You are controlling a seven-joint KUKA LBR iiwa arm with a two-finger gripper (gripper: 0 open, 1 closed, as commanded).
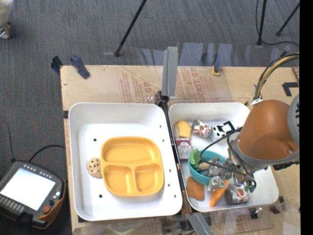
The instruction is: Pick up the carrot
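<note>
On the tabletop (112, 84), the left bin (80, 131) holds a cookie (94, 167) touching a yellow divided plate (132, 165). In the right bin (244, 111) lie an ear of corn (183, 128), a small ketchup bottle (183, 148), a can (201, 129) and a teal bowl (200, 169). An orange bread-like piece (196, 189) sits near the front wall. The gripper (218, 181) hangs just above the carrot (217, 196), which lies at the bin's front edge beside another can (237, 195). I cannot tell whether the jaws are wide or narrow.
</note>
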